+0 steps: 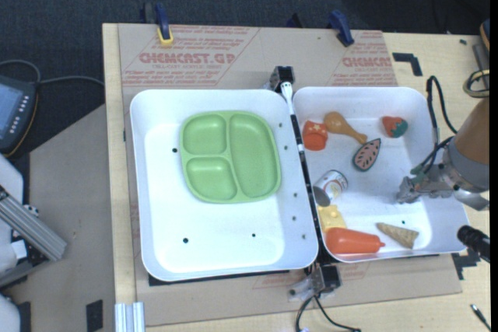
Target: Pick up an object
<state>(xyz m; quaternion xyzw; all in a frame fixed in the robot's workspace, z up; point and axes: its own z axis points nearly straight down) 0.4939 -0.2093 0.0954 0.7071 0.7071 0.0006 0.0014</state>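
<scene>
While my arm reached in from three o'clock, my gripper [411, 190] hung low over the right-hand bin [354, 96], near that bin's three o'clock wall. Whether my jaws stood wide or narrow I could not tell; they were small and blurred from above, and I could make out nothing between them.

Around me the bin held a scatter of toy food. A tan wedge [398, 233] lay just toward six o'clock of my gripper, apart from it. An orange carrot [354, 242] rested further toward seven o'clock, along the bin's near edge, with a yellow piece [331, 216] touching its upper side. A small silver can [333, 183] lay at nine o'clock of me, close to the wall shared with the other bin. A dark seeded slice [366, 155] sat toward ten o'clock, a tan drumstick [345, 127] beyond it, and an orange-red piece [314, 136] beside the drumstick's round end. A strawberry [394, 126] lay at twelve o'clock of my gripper, near the far wall.

The left-hand bin [156, 167] carried a green divided plate [231, 156], sitting in its twelve o'clock half, well apart from me. Both bins rested on a brown board [117, 89] clamped at its far edge by two blue clamps [162, 23].
</scene>
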